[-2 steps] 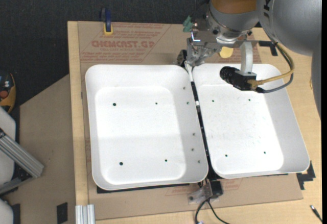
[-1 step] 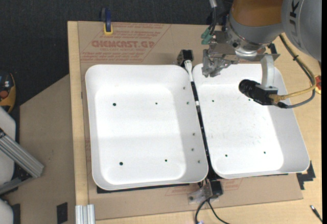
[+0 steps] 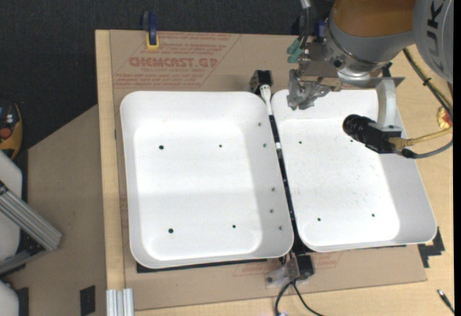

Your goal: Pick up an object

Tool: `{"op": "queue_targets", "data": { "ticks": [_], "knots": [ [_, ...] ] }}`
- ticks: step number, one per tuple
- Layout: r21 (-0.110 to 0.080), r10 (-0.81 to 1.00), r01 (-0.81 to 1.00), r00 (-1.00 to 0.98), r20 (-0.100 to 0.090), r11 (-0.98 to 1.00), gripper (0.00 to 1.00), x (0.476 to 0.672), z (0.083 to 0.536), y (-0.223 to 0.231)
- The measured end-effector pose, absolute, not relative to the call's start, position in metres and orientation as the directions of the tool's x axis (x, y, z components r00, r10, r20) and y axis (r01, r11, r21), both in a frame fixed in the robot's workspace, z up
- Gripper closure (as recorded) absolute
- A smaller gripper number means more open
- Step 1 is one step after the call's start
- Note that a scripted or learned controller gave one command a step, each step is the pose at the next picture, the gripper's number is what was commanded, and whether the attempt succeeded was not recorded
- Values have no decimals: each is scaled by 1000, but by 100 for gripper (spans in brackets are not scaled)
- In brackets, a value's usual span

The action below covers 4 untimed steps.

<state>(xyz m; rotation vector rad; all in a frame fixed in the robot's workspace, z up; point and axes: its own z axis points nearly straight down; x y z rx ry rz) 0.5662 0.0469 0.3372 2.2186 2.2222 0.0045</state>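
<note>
Two shallow white bins are seen side by side on the counter (image 3: 180, 62): the left bin (image 3: 137, 185) and the right bin (image 3: 410, 199), their inner rims touching. The single grey arm (image 3: 374, 5), with its orange band, is positioned over the far edge of the right bin. The gripper (image 3: 306, 95) is seen at that bin's far left corner; whether it is open or closed cannot be told. No object to pick can be made out in either bin.
</note>
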Motion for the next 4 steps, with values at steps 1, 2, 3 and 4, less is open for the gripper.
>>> {"op": "queue_targets", "data": {
  "ticks": [1, 2, 3, 4],
  "knots": [
    [3, 1000, 1000, -2, 0, 2, 100, 614, 291, 76],
    [-2, 1000, 1000, 1, 0, -1, 100, 588, 312, 63],
    [-3, 1000, 1000, -2, 1, 2, 100, 561, 329, 70],
    [-1, 1000, 1000, -1, 0, 1, 100, 598, 288, 94]
  ]
}}
